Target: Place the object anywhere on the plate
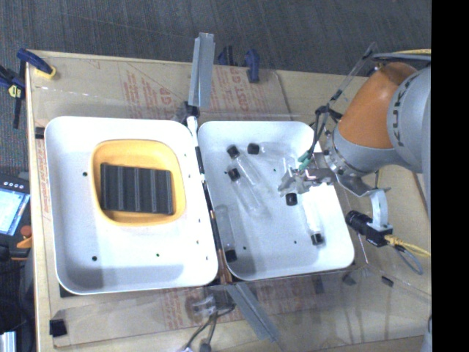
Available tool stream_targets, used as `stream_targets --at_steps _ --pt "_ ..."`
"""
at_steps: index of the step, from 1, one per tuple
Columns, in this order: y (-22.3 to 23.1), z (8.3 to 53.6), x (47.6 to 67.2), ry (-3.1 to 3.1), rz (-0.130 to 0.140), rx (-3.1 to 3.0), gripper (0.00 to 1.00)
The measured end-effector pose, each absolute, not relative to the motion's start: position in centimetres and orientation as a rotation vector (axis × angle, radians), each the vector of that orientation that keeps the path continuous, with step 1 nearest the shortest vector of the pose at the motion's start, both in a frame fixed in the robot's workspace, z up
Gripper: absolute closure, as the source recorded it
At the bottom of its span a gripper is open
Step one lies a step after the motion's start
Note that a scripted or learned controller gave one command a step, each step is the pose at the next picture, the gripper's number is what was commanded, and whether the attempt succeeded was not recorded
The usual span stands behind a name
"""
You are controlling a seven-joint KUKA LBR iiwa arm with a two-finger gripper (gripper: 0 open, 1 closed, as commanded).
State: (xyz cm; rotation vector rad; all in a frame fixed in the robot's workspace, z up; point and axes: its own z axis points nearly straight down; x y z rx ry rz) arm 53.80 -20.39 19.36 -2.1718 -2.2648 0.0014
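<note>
A yellow plate (139, 151) with a dark ridged centre rests in the left bin (66, 196). Several clear tubes with black caps lie scattered in the right bin (278, 259). One tube (244, 169) lies at the upper left, another tube (313, 224) at the lower right, and a third tube (225, 235) along the left wall. My gripper (297, 178) hangs low over the right half of the right bin, just above a black cap (291, 199). Whether that cap's tube is held is hidden by the gripper body.
A metal divider strip (201, 70) stands behind the gap between the bins. Blue clamps (252, 63) sit on the bench's back edge and at its far left corner. The grey and orange arm (381, 116) overhangs the right bin's right wall.
</note>
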Motion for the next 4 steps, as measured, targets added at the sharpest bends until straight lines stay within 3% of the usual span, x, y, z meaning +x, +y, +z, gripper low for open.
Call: stream_targets --at_steps 1,2,3,4 --pt "-11.8 26.7 59.4 -2.385 0.001 -2.042 1.00" --pt "-4.3 22.0 60.9 -2.451 0.005 -1.958 1.00" --pt "-1.2 19.1 61.0 -2.656 0.005 -1.669 1.00" --pt "-1.2 19.1 61.0 -2.656 0.004 -1.670 0.00"
